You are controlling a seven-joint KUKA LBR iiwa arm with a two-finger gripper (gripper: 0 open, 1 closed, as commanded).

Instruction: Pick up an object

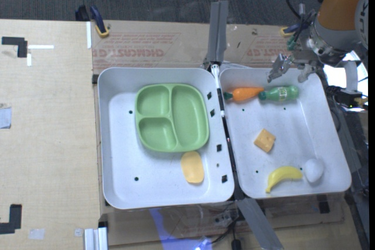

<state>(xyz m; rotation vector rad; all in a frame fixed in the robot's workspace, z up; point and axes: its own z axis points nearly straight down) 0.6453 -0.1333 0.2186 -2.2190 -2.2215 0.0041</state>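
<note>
Two white bins sit on the worktop; my tool (291, 67) hovers with nothing in it, fingers spread, above the right bin's (331, 126) far edge, near the bottle (280, 93). Nothing picked yet.

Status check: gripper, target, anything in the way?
Gripper open, above right bin's far edge, holding nothing. Green bottle nearest, just below. Carrot touching bottle's end.
</note>
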